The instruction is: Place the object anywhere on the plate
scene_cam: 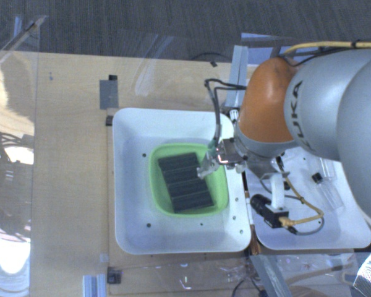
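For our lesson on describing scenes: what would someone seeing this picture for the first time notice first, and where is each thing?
The huge grey arm with its orange band fills the right side, looming over the bins. In the left white bin a bright green plate stands out, with a dark ribbed block lying on it. The pincer sits at the plate's right edge, by the block.

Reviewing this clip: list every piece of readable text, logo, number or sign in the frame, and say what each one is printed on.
"UKA": dark vertical letters on the grey arm beside the orange band; the start of the word is hidden by the arm's curve.
The dark ridged object on the green plate: no readable marking.
The white bins: no text.
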Robot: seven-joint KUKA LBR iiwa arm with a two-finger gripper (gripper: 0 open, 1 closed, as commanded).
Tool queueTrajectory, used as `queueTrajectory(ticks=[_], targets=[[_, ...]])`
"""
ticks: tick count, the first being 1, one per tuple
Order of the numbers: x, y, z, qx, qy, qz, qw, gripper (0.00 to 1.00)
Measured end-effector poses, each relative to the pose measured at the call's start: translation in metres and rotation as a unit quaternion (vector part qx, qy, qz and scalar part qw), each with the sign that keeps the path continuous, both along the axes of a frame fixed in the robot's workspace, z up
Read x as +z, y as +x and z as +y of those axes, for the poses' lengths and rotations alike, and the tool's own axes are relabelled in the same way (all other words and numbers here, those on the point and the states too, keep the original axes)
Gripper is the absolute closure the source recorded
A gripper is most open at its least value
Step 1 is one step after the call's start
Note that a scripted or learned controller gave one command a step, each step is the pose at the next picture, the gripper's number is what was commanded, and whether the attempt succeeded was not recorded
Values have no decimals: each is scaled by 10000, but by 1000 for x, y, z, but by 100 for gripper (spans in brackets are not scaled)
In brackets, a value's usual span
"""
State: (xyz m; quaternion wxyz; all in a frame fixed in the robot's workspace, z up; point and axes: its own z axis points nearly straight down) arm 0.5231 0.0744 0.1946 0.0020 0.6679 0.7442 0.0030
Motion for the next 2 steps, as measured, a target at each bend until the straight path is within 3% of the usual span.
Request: queueTrajectory(ticks=[1, 2], targets=[[21, 3, 6, -144, -2, 9, 9999, 0], [12, 40, -42, -62, -9, 1, 10000, 0]])
